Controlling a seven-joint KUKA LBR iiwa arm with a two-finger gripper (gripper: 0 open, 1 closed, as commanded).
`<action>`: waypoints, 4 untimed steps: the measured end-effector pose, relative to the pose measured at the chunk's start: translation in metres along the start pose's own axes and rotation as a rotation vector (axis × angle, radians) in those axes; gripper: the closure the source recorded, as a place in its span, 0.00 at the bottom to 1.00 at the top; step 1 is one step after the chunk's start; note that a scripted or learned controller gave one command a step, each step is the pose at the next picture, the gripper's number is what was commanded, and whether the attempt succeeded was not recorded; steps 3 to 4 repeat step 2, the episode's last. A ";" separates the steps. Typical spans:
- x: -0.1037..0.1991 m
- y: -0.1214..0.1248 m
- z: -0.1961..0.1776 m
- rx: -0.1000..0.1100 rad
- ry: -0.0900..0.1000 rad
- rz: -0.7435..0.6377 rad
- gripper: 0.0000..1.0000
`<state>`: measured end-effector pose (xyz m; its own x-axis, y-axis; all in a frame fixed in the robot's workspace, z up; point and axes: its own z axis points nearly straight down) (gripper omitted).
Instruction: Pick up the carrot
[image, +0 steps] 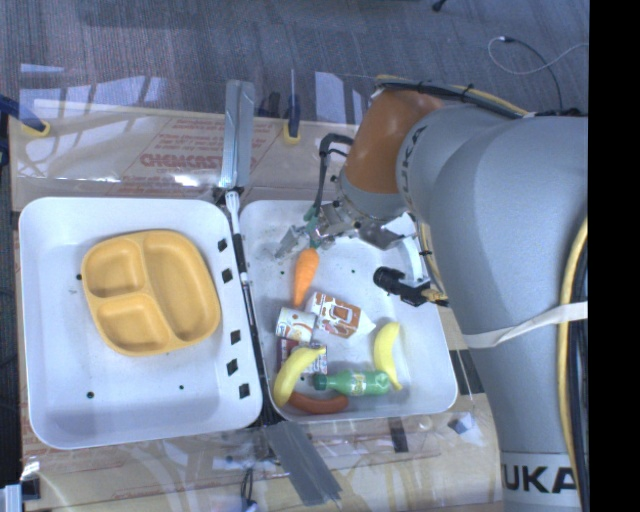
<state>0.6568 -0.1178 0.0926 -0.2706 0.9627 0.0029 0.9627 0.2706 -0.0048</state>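
**A:** Carrot (305, 276) lies in the right bin (432, 385), upper middle, slanted, its top end up toward the gripper (312, 234). It rests bare on the white floor, apart from the rest.

**B:** And the gripper?

**A:** It sits just above the carrot's top end, with metal fingers (293, 238) splayed to the left. I judge them spread, gripping nothing; the carrot is not between them. The arm (480, 200) leans in from the right and covers the bin's upper right corner.

**B:** Why that placing?

**A:** My guess: it lines up over the carrot's free end, where nothing crowds it. Lower down, clutter packs in: 2 cartons (318, 320), 2 bananas (387, 352), a green bottle (352, 381), a sausage (318, 403).

**B:** The left bin (50, 400)?

**A:** It holds 1 yellow tray (150, 290) with 3 compartments, well apart from the carrot.

**B:** Surface and room?

**A:** Both bins sit side by side on a clear sheet over a tan bench (180, 150). Grey carpet (200, 40) runs behind, with a cable (540, 60) at upper right.
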 end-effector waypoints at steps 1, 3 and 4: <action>0.001 0.001 -0.011 0.000 0.000 -0.005 1.00; 0.090 -0.003 -0.100 -0.004 -0.004 -0.212 1.00; 0.090 -0.003 -0.100 -0.004 -0.004 -0.212 1.00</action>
